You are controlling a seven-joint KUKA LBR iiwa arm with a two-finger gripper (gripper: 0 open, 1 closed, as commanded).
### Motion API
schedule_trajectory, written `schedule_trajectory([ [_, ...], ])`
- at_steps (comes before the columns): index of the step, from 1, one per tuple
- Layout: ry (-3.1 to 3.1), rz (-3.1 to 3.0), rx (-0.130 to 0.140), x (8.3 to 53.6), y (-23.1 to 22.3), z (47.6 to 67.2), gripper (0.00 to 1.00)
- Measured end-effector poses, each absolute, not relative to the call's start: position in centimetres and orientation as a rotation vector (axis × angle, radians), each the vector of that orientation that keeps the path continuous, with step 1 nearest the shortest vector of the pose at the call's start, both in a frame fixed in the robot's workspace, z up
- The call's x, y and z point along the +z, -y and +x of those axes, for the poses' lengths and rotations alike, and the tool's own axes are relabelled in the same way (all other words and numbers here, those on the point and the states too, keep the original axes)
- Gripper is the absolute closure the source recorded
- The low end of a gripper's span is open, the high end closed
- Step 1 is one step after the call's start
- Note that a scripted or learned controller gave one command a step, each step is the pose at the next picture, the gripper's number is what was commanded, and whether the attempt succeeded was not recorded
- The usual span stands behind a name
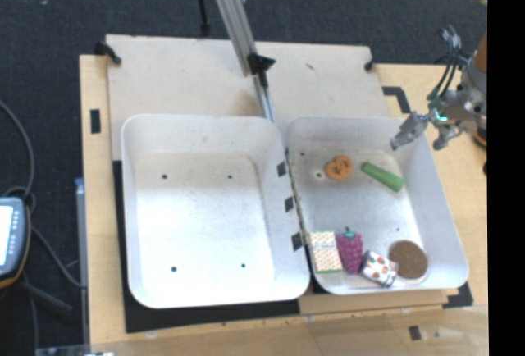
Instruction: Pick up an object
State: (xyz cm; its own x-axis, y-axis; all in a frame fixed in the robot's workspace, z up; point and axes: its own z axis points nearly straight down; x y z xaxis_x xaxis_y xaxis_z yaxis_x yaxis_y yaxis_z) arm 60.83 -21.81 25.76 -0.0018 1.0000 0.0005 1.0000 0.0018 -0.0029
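1. The hand (422, 131) sits at the right bin's (443, 207) rim at about 1 o'clock, over the upper right corner. Its two fingers stand apart, one pointing down-left toward the bin and one at the right, with nothing between them.
2. Nearest to it, toward 7 o'clock, lies a green stick (382, 175), tilted; just to 9 o'clock of that is an orange ring (337, 168).
3. Along the bin's 6 o'clock wall sit four more things close together: a patterned box (325, 251), a purple berry (350, 252), a spotted block (379, 267) and a brown disc (408, 258).
4. The left bin (139, 182), at 9 o'clock across the divider, lies well apart from the hand.
5. Both bins rest on the counter (189, 75).
6. Progress: nothing is picked yet. As I judge it, the task is at its start; choosing a thing, descending, closing and lifting all remain, and the green stick is the closest candidate.
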Motion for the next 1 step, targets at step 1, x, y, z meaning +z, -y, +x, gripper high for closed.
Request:
schedule_trajectory([
  [1, 2.228, -2.219, 0.002, 26.08, 21.86, 60.90, 0.00],
])
